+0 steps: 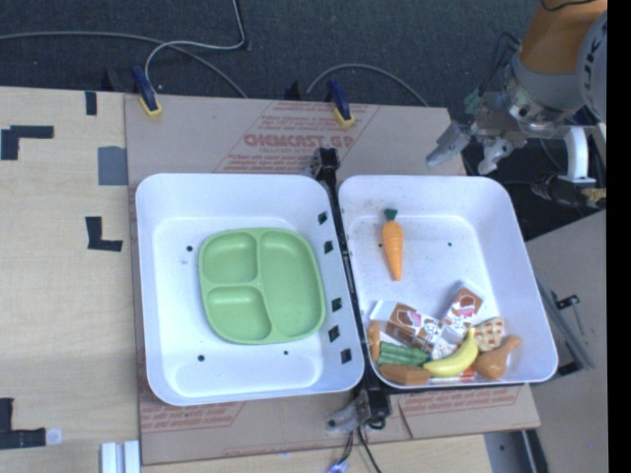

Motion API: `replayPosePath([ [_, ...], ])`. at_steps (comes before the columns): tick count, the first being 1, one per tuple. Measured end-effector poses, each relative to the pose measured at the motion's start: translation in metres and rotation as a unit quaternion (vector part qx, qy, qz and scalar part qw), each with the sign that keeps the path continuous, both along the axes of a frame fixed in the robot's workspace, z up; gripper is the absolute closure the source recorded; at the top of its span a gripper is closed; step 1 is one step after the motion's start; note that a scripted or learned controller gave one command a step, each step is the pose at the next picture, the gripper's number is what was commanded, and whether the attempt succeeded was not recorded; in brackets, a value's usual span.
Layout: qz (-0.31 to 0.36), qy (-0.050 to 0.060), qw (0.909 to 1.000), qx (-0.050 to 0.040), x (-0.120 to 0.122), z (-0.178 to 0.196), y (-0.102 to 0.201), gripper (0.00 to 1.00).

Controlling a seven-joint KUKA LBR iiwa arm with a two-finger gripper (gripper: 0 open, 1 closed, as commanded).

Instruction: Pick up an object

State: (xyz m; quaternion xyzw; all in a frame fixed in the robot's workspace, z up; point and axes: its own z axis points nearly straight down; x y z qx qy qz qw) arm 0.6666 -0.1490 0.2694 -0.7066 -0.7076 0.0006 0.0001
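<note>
**Carrot lies alone as arm hangs beyond the bins**

A toy carrot (392, 247), orange with a small green top, lies lengthwise in the upper middle of the right bin (513, 227), its leafy end pointing away from the camera. It sits well apart from a heap of toy food (441, 342), a banana among it, crowded into the bin's near corner. The gripper (473, 153) hangs above the cardboard past the bin's far right corner, fingers spread wide and holding nothing. A green divided plate (261, 285) rests in the left bin (163, 264).
</note>
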Motion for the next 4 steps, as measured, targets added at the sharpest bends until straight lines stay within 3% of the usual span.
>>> replayPosePath([
  [1,0.000,0.001,1.0000,0.0008,-0.014,-0.136,0.049,0.00],
  [2,0.000,-0.001,1.0000,-0.0004,0.002,-0.184,0.055,0.00],
  [3,0.000,-0.001,1.0000,-0.0005,-0.027,-0.184,0.054,0.00],
  [4,0.000,-0.001,1.0000,-0.0007,-0.027,-0.174,0.054,1.00],
])
